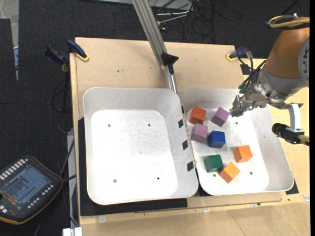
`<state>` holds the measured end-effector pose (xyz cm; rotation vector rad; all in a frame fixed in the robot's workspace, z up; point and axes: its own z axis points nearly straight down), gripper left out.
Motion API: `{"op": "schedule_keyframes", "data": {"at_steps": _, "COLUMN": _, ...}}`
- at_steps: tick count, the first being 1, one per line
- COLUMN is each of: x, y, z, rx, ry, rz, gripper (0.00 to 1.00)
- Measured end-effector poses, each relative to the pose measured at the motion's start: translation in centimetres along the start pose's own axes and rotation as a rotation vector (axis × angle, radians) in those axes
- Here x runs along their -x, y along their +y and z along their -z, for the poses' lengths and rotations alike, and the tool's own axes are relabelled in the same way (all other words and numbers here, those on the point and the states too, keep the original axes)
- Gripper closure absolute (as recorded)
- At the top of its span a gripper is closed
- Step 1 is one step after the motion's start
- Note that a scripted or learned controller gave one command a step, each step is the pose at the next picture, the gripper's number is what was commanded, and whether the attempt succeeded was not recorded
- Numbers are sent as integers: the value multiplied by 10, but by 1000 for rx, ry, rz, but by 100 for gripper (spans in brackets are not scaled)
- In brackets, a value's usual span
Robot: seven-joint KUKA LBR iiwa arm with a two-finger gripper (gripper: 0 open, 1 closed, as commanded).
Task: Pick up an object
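Grey and orange, the arm (288, 63) reaches in from the right and ends in a gripper (236, 109) over the right bin (275, 173), near that bin's far edge. Whether anything sits between its tips cannot be told at this size.

Just beside the gripper, toward the bin's middle, lies a purple cube (221, 116), tilted on the white floor. An orange cube (198, 115) lies next to it, close to the bin's left wall. Nearer the front come a second purple cube (199, 132) and a blue cube (216, 139), which touch. A green cube (213, 162) and a small orange cube (229, 172) sit at the near edge, also touching, with a third orange cube (242, 153) apart from them toward the right wall. All are plain, matt blocks of like size.

To the left stands the left bin (98, 102), a shallow white tray speckled with dark flecks. Both bins rest on a pale wooden bench (123, 63), with blue clamps (74, 47) at its far corners. A metal pole (150, 26) slants across the far edge down to the gap between the bins. Dark floor surrounds the bench, with cables (197, 14) beyond the far edge and a pendant (24, 188) with a lit screen off the near left corner.
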<state>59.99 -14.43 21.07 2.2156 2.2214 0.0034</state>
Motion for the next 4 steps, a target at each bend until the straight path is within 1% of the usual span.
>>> {"op": "schedule_keyframes", "data": {"at_steps": 1, "x": -50, "y": -2, "z": 13, "rx": -4, "ry": 1, "rz": 0, "gripper": 100}}
{"op": "schedule_keyframes", "data": {"at_steps": 2, "x": -97, "y": 3, "z": 22, "rx": -2, "ry": 2, "rz": 5, "gripper": 100}}
{"op": "schedule_keyframes", "data": {"at_steps": 3, "x": -153, "y": -4, "z": 30, "rx": -4, "ry": 4, "rz": 6, "gripper": 100}}
{"op": "schedule_keyframes", "data": {"at_steps": 4, "x": -203, "y": -3, "z": 18, "rx": -6, "ry": 3, "rz": 5, "gripper": 100}}
